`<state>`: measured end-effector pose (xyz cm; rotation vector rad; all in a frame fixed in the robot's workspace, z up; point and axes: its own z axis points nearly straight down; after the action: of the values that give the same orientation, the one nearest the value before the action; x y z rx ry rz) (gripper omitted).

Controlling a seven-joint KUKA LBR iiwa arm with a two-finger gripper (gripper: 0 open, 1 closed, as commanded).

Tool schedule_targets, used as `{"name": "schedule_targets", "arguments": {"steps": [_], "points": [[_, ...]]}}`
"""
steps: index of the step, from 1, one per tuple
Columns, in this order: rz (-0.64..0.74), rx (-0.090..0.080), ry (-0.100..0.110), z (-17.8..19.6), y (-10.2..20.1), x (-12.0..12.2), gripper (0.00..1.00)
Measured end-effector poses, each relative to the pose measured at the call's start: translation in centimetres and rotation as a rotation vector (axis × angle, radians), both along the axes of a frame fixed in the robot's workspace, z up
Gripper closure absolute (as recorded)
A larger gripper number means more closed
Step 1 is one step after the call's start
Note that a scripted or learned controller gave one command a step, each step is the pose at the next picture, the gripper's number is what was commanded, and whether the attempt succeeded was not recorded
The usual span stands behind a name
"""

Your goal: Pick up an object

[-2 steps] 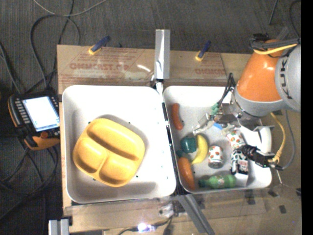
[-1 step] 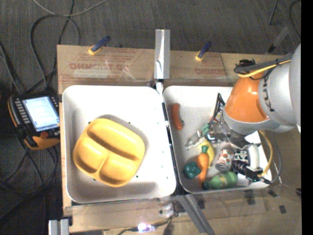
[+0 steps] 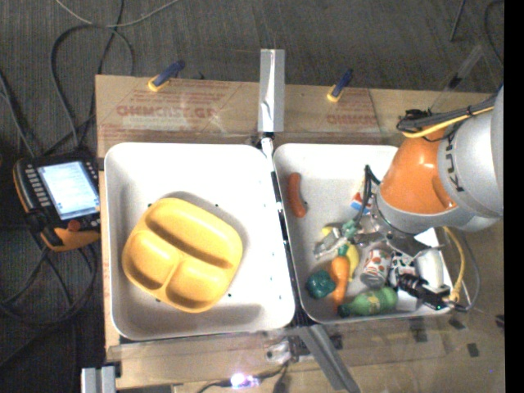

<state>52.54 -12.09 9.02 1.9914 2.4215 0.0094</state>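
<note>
The right bin holds a heap of small toys. An orange-brown sausage lies alone near the bin's left wall. Lower down lie an orange carrot, a dark green lump, a green bottle, a yellow piece and a small can. My gripper hangs low over this heap, just above the yellow piece and the carrot's top. The wrist and orange band hide the things beneath them. No toy is seen lifted.
A large yellow divided tray lies in the left bin. A pendant with a lit screen sits left of the bench. Two clamps grip the cardboard at the back.
</note>
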Motion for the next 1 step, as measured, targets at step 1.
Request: {"name": "schedule_targets", "arguments": {"steps": [1], "points": [[-0.001, -0.002, -0.010, 1.21, -0.08, 0.27, 1.00]]}}
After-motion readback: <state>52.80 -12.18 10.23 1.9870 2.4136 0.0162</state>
